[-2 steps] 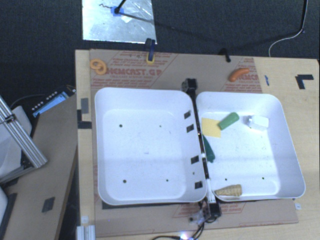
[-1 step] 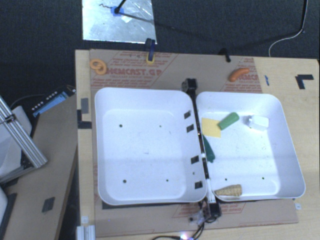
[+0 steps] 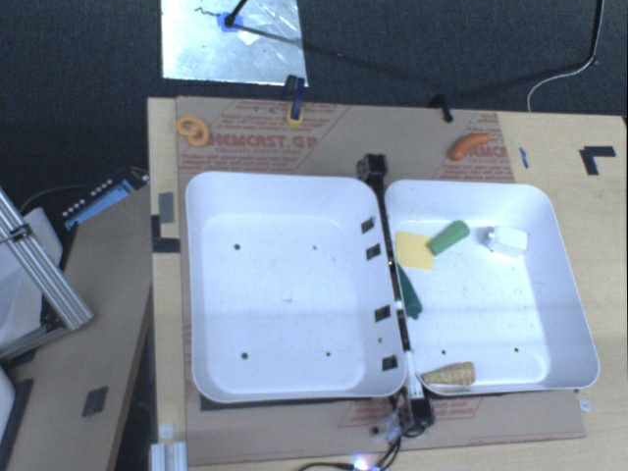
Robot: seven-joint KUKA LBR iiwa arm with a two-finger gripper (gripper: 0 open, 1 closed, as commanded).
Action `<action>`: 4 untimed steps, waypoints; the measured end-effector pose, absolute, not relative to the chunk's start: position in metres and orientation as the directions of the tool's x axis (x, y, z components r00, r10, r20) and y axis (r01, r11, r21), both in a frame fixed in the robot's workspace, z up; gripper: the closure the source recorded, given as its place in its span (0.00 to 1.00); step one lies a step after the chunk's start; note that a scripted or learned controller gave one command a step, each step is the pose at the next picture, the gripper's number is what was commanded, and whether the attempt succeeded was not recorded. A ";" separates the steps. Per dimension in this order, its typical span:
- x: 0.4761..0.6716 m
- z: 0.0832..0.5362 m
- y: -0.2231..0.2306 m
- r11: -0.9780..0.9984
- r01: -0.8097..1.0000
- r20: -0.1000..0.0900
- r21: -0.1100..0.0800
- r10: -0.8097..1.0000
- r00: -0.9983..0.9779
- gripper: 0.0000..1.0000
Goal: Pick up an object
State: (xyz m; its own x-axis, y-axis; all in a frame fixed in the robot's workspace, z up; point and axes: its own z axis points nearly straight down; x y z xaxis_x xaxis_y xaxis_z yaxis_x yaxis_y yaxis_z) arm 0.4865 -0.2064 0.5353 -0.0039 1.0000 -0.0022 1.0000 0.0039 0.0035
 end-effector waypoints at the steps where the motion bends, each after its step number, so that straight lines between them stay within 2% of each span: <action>1: 0.487 0.535 -0.206 0.004 1.000 -0.002 0.004 1.000 -0.004 1.00; 4: 0.487 0.535 -0.206 0.004 1.000 -0.002 0.004 1.000 -0.004 1.00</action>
